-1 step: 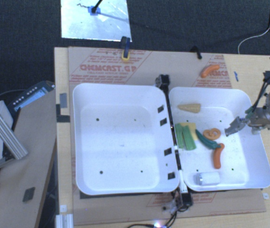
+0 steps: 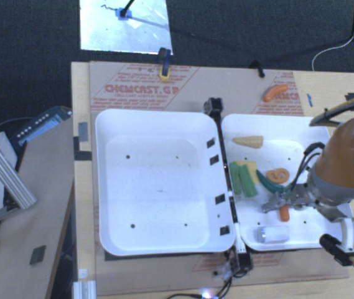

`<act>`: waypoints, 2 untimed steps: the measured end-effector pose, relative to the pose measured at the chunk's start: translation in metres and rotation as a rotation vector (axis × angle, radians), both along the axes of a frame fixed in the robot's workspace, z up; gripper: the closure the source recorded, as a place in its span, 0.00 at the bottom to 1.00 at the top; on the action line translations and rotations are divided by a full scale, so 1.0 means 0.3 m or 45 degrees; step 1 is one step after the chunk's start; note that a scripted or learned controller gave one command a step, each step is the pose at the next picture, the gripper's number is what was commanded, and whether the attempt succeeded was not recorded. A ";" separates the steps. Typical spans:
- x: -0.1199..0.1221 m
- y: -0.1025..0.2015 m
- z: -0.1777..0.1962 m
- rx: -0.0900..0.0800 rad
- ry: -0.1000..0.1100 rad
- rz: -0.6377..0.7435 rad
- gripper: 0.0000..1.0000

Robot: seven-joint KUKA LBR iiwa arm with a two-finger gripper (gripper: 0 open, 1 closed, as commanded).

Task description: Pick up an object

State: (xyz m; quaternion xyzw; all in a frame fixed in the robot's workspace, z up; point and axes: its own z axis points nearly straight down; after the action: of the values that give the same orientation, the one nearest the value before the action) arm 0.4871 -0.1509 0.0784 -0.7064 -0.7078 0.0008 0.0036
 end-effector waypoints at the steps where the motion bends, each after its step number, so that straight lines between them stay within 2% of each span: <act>1: 0.219 0.193 0.022 -0.005 -0.016 0.011 0.00; 2: 0.346 0.052 0.024 -0.009 -0.016 -0.001 0.00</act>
State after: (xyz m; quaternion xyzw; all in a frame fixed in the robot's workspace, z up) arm 0.5908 -0.1352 0.0855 -0.7067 -0.7075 -0.0013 -0.0032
